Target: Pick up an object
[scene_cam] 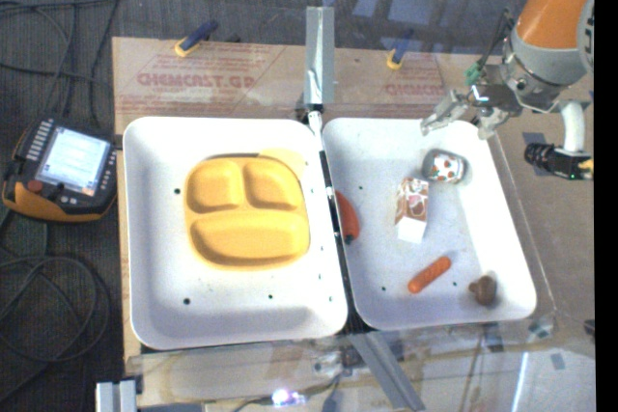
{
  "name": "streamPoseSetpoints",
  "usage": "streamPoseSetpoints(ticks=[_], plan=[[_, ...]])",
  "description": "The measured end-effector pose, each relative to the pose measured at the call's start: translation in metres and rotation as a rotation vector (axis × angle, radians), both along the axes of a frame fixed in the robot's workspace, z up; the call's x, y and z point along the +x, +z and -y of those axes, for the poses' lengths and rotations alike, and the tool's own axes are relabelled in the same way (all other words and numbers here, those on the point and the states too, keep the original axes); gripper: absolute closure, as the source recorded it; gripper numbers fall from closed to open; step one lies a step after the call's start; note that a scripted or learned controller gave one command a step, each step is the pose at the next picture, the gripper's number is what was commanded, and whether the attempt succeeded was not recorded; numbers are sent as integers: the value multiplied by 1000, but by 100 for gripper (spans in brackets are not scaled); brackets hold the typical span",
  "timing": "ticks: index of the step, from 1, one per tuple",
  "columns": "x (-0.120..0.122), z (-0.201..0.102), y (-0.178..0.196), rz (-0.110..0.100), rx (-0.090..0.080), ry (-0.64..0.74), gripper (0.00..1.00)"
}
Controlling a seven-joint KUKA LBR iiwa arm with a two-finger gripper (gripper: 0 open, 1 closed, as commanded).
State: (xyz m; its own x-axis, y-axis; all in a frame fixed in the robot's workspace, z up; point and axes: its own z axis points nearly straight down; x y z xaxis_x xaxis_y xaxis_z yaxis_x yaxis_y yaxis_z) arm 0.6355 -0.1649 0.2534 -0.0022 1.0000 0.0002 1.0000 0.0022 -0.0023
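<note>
The gripper (462, 111) hangs over the right bin's (512, 236) far rim, fingers spread apart and holding nothing; a small carton (412, 209) lies below; a carrot (429, 274) nearer the front

The arm (555, 10) reaches in from the upper right, orange band above the wrist. Its gripper (462, 111) hangs over the right bin's (377, 304) far edge, fingers spread apart, holding nothing.
</note>
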Motion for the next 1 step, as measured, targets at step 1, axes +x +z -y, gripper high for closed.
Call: streamPoseSetpoints(ticks=[1], plan=[[-5,21,-107,-2,-2,-8,0]])
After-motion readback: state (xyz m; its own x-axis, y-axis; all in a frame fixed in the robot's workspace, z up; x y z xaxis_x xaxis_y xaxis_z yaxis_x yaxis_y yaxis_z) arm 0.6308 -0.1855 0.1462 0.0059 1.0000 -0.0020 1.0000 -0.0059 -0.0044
